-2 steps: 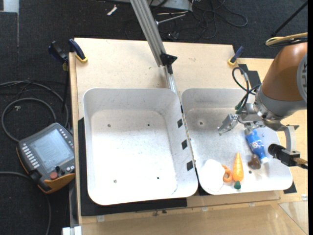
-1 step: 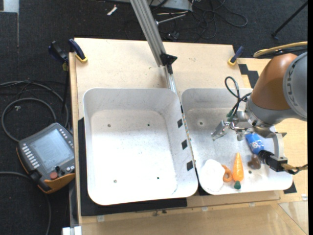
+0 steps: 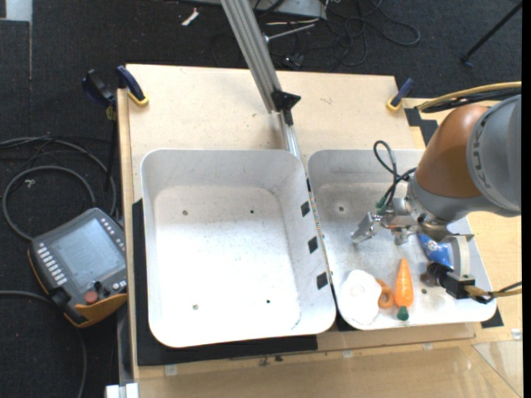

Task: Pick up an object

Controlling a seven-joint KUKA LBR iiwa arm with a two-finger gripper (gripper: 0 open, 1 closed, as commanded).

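the gripper point(image 3: 375, 225) hangs low over the right bin point(image 3: 332, 181), its metal fingers point(image 3: 362, 229) reaching toward the bin's middle; whether they stand wide or narrow cannot be told from this slant, and nothing shows between them. the likely targets lie nearer the front edge of that bin: an orange carrot point(image 3: 402, 282) with a green tip, a white round object point(image 3: 360, 296) just beside it, and a small orange ring point(image 3: 385, 297) between the two, touching or nearly so. a blue item point(image 3: 435, 249) sits partly under the wrist.

the main risk, as a judgement, is a closure on bare bin floor, since the fingers hang apart from every object. a descent toward the cluster could also nudge the carrot against the white object and pinch two things badly or push them to the wall. the arm's bulk hides part of the right side, and a black cable point(image 3: 383, 157) loops close by the wrist. the left bin point(image 3: 158, 181) lies well apart.
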